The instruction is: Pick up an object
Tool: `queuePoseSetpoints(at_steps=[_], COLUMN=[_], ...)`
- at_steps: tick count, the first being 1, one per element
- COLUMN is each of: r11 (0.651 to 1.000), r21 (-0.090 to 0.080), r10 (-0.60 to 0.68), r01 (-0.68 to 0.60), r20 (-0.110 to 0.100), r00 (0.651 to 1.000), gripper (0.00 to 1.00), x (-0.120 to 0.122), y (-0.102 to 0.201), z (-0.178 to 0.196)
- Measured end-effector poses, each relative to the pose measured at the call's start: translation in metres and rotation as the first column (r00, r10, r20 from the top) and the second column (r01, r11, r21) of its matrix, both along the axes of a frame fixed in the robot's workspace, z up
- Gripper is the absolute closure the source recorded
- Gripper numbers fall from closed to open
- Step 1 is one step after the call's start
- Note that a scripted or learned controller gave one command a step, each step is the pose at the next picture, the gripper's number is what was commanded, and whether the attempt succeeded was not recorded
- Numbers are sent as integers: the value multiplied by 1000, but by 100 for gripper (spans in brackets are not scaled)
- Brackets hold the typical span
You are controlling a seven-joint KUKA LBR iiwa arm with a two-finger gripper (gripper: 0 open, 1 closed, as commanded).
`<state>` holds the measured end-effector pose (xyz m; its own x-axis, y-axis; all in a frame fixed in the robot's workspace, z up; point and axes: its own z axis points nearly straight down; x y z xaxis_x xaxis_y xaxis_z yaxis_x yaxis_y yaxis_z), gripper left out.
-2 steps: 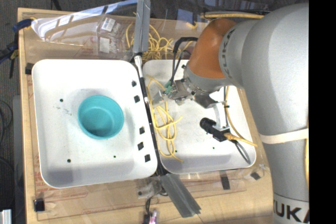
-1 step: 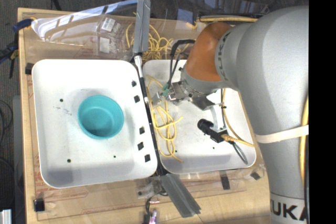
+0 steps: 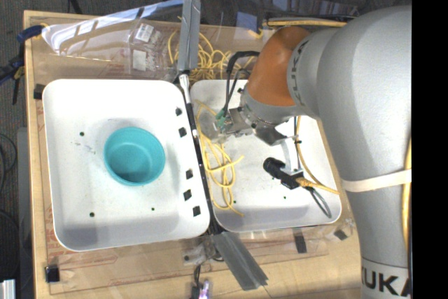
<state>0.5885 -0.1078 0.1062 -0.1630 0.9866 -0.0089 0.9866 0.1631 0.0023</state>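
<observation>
The arm is reaching into the right bin, its tool hanging over yellow cord near the left wall; tool state unreadable. Next: descending squarely onto the cord.

A blue bowl in the left bin, yellow cord in the right bin, under the gripper.

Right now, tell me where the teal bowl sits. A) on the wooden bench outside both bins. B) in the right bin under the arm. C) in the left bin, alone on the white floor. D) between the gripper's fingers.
C: the teal bowl rests upright in the left bin, apart from the arm, which is over the right bin with the yellow cord.
</observation>
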Motion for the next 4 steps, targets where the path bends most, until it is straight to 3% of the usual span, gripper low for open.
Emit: queuePoseSetpoints(at_steps=[1, 2, 3, 4], r11=[1000, 998, 999, 1000], r21=[0, 9, 9, 9], r10=[0, -64, -31, -1], r01=[0, 64, 31, 1], r20=[0, -9, -7, -8], r00=[1000, 998, 1000, 1000], gripper=[0, 0, 0, 0], x=[0, -37, -58, -31], y=[0, -10, -21, 8], z=[0, 27, 5, -15])
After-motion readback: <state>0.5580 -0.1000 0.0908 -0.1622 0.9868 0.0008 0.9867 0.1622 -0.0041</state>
